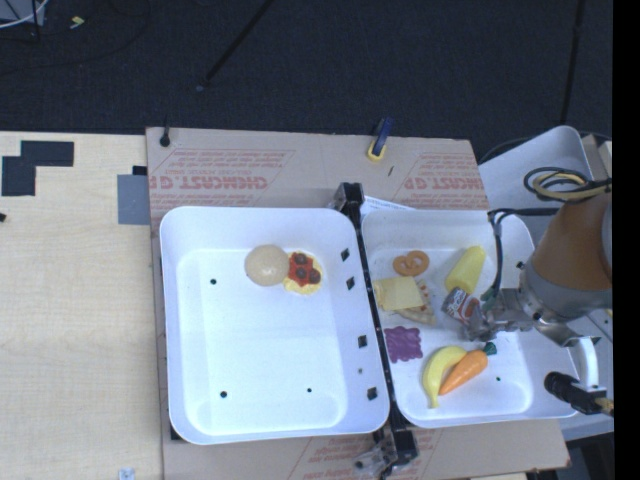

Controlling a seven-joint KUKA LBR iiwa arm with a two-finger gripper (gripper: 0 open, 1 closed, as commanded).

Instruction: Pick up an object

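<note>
Left bin [200, 408]: beige ball [266, 265] touching pizza slice [303, 273], near far edge; rest bare.

Right bin [510, 403]: purple grapes [404, 344] by divider edge; cheese wedge [399, 294] and pretzel [410, 263] beyond; banana [438, 371] touching carrot [464, 371] near front edge; corn cob [464, 268] near far edge.

Gripper [472, 315] low at mid-bin, between corn cob and carrot. Finger state: cannot tell.

Judged step: descent onto target. Crowded cluster; centre on one item, avoid nudging neighbours, close only once item sits between the tips.

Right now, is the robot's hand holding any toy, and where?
Cannot tell: the hand sits low in the right white bin beside the orange toy carrot, its grip hidden.
</note>
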